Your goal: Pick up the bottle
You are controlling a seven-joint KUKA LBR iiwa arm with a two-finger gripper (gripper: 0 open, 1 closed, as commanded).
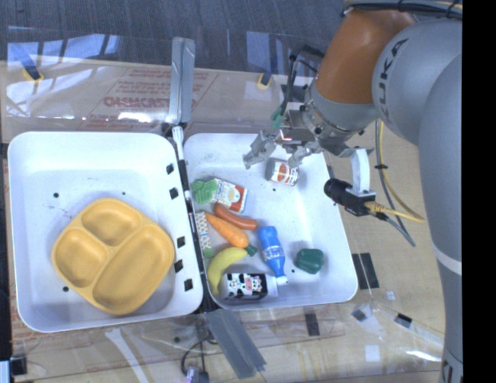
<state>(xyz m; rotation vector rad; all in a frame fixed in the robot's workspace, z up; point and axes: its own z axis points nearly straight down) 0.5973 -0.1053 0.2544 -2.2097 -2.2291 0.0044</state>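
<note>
Small blue bottle [271, 251] with white cap, lying in right bin [331, 238], pincer [273, 152] spread open, empty

bottle: small blue plastic bottle [271, 250], glossy sheen
tray: yellow three-compartment plastic tray [113, 254], smooth, matt
bins: shallow white plastic bins [32, 174], smooth, faint shine
arm: grey arm shell [423, 70], satin

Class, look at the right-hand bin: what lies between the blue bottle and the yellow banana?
In the camera view, the leafy green end of the orange carrot sits between the blue bottle and the banana; otherwise only bare floor of the right bin.
</note>
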